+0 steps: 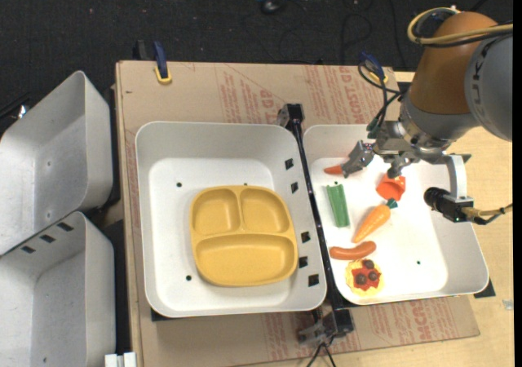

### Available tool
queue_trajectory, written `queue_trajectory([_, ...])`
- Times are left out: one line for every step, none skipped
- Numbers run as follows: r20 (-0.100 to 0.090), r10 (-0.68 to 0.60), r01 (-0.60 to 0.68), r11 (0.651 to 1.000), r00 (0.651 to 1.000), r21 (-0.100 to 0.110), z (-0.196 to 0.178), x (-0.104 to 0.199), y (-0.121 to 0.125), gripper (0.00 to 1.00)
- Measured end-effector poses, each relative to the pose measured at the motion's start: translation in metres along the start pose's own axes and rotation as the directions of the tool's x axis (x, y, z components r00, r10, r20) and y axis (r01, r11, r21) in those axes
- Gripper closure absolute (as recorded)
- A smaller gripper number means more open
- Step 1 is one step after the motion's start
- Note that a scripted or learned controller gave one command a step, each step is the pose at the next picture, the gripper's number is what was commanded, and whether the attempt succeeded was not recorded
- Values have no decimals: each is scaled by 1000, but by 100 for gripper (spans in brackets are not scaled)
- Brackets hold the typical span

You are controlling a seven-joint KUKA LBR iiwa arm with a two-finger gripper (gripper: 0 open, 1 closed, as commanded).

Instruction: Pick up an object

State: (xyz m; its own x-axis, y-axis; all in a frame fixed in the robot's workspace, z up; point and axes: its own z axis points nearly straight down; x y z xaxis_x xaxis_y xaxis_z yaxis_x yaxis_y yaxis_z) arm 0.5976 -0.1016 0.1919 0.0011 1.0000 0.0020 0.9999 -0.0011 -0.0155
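Note:
My gripper (377, 163) hangs over the back of the right bin (457, 267), open, with nothing between its fingers. One fingertip (356, 160) is close to a small red chili (333, 169). The other finger is just above an orange-red pepper piece (391, 187). A carrot (373, 221) lies slanted below the pepper. To its left is a green strip (338, 204). A red sausage (353, 251) and a small yellow tart with dark berries (364, 276) lie near the bin's front.
The left bin (163, 194) holds a yellow divided plate (243, 235). A black divider (303, 194) runs between the two bins. White curved panels (49, 194) stand off the bench to the left. Cables trail behind the arm at the right.

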Motion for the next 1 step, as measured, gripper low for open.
queue_trajectory([2,-2,2,1000,1000,-15,-9,0,3,0])
